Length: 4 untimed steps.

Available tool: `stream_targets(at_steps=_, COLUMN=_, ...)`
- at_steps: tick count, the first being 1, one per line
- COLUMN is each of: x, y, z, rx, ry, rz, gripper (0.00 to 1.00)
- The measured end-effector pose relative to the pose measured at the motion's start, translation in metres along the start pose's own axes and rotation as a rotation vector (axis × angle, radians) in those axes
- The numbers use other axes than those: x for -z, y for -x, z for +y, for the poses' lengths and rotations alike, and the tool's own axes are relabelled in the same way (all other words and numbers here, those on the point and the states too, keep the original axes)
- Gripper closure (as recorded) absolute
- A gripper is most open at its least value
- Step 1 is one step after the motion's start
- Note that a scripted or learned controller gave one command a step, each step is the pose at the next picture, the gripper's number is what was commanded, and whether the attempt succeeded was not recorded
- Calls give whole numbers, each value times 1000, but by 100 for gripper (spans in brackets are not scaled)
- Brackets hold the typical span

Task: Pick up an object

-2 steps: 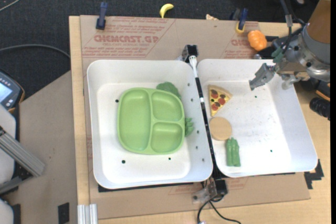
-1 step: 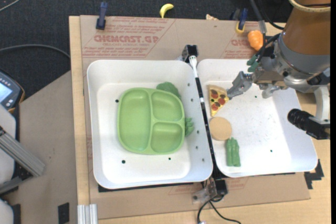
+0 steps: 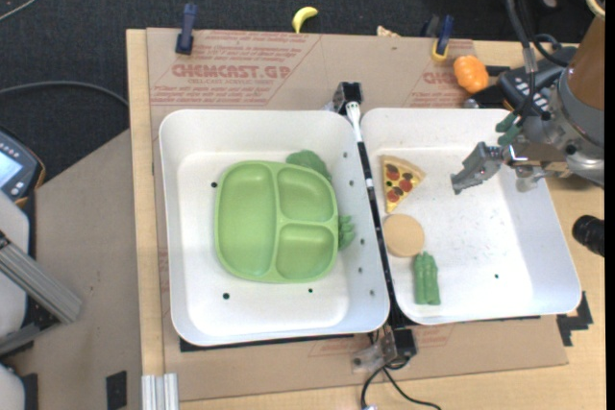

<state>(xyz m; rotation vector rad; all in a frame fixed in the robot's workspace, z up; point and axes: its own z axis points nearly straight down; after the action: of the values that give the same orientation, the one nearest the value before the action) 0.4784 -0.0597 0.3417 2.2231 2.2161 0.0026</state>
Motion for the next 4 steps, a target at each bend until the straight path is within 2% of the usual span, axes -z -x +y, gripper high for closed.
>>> stream_targets(at_steps=1, x=148, y=-1, z=2, rx=6, ry=18, rz=-1, gripper=0)
stream_targets(at_steps=2, x=174, y=68, z=2, rx=-3, ry=5, rz=-4, gripper=0)
stream_targets(at_steps=3, x=195, y=139, z=2, rx=-4, ry=3, rz=-5, gripper=0)
stream_targets(at_steps=4, x=194, y=166, z=2, rx=1, ry=1, rz=-3, gripper=0)
